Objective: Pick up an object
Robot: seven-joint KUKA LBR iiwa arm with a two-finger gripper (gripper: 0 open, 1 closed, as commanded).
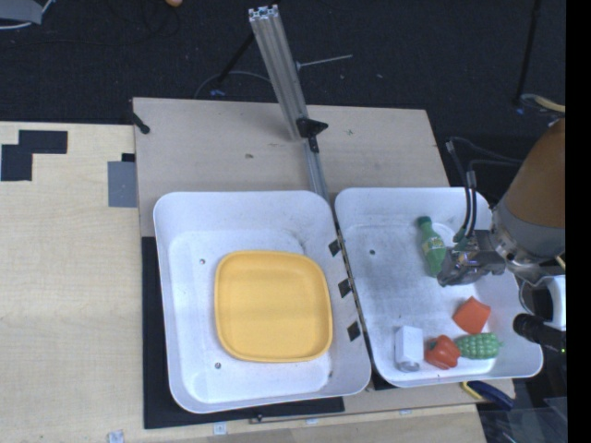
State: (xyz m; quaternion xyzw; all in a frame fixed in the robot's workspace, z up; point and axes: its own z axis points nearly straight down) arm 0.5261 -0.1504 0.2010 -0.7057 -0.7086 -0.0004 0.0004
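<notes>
Your hand [459, 268] sits just right of the green bottle [431, 245]; I cannot tell its opening. Centre over the bottle before closing, clear of the orange block [472, 315].

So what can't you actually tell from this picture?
- Claw: dark and small in the camera view, beside the green bottle; its grip state is unreadable.
- White block: too small to identify.
- Red object and green bumpy object: touching or apart, unclear.

Open floor across right bin's [388, 275] left half; green bottle [430, 245], orange block [472, 315] crowding right.
</notes>
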